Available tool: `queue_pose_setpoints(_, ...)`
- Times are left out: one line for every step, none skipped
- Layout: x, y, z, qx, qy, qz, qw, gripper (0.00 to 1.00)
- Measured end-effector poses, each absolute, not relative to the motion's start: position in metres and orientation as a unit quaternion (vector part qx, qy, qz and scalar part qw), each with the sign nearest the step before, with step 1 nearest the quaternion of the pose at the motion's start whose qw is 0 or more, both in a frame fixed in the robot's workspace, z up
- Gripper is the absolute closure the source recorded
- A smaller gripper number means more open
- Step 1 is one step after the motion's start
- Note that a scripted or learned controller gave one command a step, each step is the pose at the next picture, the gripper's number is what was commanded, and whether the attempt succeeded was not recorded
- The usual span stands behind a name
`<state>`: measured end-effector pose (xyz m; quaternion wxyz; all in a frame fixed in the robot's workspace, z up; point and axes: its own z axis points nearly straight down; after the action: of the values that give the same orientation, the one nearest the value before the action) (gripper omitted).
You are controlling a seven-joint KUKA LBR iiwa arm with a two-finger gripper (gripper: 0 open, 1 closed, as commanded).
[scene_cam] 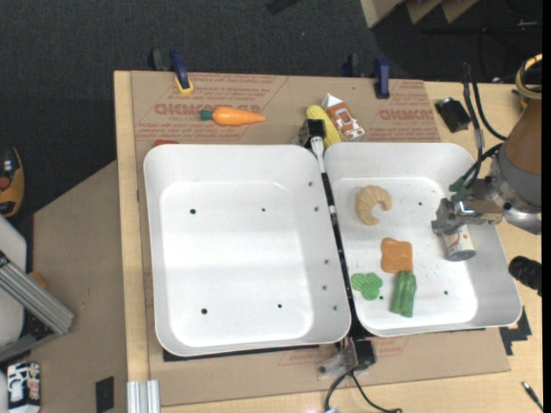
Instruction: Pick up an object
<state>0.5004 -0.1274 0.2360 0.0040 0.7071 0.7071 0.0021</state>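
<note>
Reaching in from your right, the arm (523,166) has its gripper (454,220) low over the right bin (430,157), close to that bin's right wall. Directly under and just below the gripper you can see a small silvery cylinder (459,243), something like a little can, lying tilted on the bin floor. The metal of the gripper and the can overlap from this angle, so you cannot tell how far the gripper is open, nor whether it has anything clamped; treat the can as not yet secured.

My reading is that you are at the approach-or-grasp step, with the can as the likely target, since it is the only thing touching or nearly touching the gripper. Other candidates sit well apart to the left in the same bin: a tan croissant (373,204) near the upper middle, an orange piece (397,255) below it, and just beneath that a green vegetable (404,293) with a green leafy piece (368,286) beside it. The left bin (232,166) plays no part for now.

Next, you would want a firm close around the can's body and then a straight lift, watching whether the can rises with the gripper. Because it is round, smooth and tilted, it may roll or squirt out sideways toward the bin wall, so a slow lift should tell you quickly whether the grip took
</note>
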Motion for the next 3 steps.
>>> queue_pose_setpoints(0.501, -0.127, 0.246, 0.707, 0.707, 0.0026, 0.005, 1.00)
queue_pose_setpoints(0.502, -0.127, 0.256, 0.707, 0.707, 0.0033, 0.006, 1.00)
queue_pose_setpoints(0.503, -0.127, 0.266, 0.707, 0.708, 0.0040, 0.008, 1.00)
